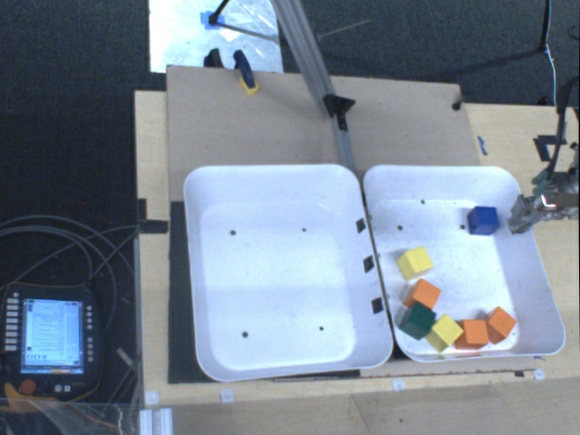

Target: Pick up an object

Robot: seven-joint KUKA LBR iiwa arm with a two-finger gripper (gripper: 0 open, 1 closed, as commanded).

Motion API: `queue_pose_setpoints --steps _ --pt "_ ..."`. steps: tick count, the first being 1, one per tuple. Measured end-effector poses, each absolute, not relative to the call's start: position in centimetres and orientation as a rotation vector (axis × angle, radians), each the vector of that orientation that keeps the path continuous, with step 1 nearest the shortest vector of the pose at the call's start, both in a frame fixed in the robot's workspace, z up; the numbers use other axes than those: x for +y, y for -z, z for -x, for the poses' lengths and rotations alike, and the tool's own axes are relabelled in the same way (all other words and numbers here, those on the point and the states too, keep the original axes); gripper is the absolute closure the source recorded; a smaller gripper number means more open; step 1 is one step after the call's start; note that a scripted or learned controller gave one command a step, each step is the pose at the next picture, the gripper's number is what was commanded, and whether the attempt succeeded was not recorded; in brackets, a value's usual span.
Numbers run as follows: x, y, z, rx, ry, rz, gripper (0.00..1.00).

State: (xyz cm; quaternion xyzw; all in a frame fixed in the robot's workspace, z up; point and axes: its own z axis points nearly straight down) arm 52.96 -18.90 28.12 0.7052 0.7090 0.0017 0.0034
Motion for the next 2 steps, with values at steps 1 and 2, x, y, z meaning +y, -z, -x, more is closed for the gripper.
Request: queue_pose_setpoints --steps 1,2 --pt "-14.7 -27.4 -53.7 2.231 -0.003 -2.209 1.0" --pt "-9.9 -26.3 -53.6 2.233 -0.004 -2.21 1.0"
